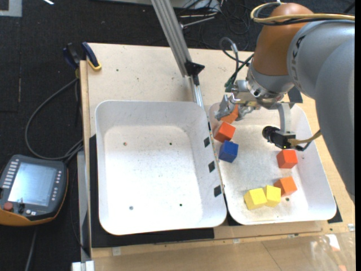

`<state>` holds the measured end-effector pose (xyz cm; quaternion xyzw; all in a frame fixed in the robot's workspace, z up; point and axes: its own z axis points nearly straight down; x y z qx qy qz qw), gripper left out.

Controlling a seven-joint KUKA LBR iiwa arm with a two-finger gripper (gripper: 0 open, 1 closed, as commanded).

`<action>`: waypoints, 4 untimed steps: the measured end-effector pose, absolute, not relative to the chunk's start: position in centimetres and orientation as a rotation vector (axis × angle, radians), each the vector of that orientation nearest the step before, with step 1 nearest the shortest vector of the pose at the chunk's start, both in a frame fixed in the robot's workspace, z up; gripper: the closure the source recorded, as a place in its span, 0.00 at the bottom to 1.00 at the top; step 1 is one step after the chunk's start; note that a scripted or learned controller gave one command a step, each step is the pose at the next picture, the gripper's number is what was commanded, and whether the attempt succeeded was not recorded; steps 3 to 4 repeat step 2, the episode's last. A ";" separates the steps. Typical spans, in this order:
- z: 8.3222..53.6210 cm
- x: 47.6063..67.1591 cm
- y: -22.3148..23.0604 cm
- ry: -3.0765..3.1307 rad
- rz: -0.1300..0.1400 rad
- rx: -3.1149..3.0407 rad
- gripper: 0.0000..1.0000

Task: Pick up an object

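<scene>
Camera view: the jaws [230,113] sit low in the right bin [316,208], just above an orange cube [225,131]; whether they are spread or closed, I cannot tell. This looks like the reach-and-grasp step; next calls for closing squarely on the cube, then lifting. A blue cube [228,151] crowds it, touching, and the bin wall stands near.

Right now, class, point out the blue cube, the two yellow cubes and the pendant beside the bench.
Blue cube [228,151]: camera view, its top face.
Yellow cubes [255,198]: camera view, top face of the left one.
Pendant [32,186]: camera view, its screen.
</scene>
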<state>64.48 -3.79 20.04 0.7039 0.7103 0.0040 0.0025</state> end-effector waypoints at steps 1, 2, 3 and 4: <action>19.5 60.9 2.7 2.234 0.000 2.214 1.00; 19.5 59.8 1.8 2.223 -0.005 2.224 1.00; 19.5 59.8 1.8 2.223 -0.005 2.224 1.00; 19.5 59.8 1.8 2.223 -0.005 2.224 1.00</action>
